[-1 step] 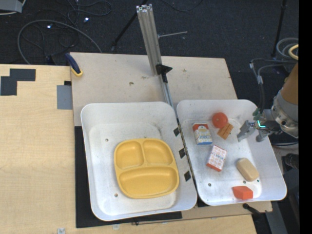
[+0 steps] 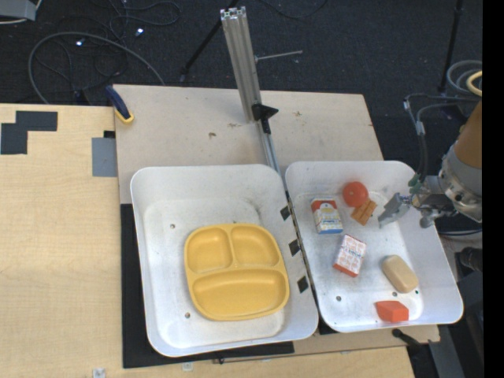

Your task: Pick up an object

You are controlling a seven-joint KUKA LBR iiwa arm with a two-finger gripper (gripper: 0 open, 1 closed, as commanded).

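The arm (image 2: 466,160) is cut off past the right bin (image 2: 429,246), with just its wrist showing. Print on the two small cartons (image 2: 327,216) inside that bin is too small to read. The tan block (image 2: 400,274) there may be foam.

Right bin (image 2: 429,290): six small items scattered, open floor between them. Left bin (image 2: 157,211): yellow divided plate (image 2: 235,272) at centre, bare margins around. Metal post (image 2: 246,65) stands far, between bins.
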